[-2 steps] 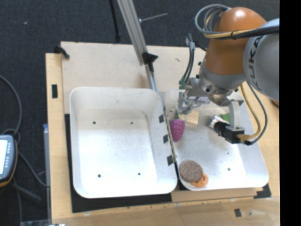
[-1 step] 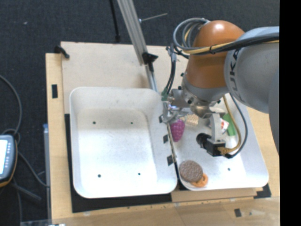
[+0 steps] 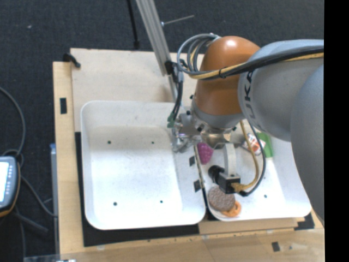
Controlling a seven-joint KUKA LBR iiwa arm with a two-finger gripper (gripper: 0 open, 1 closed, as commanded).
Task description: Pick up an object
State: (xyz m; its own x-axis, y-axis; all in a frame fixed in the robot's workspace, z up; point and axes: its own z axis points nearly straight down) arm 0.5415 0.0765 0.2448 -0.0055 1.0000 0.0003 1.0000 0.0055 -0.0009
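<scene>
A pale wooden bench (image 3: pixel 117 81) stands on dark grey carpet (image 3: pixel 49 15). Black cables (image 3: pixel 16 113) trail across the floor at left, near a handheld screen device (image 3: pixel 6 182). A slanted aluminium rail (image 3: pixel 152 29) rises behind the bench.

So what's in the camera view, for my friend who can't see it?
A grey robot arm with an orange band reaches from the right over the right white bin, above a pink object, a brown round object and other small things. The left white bin sits beside it on a wooden bench.
</scene>
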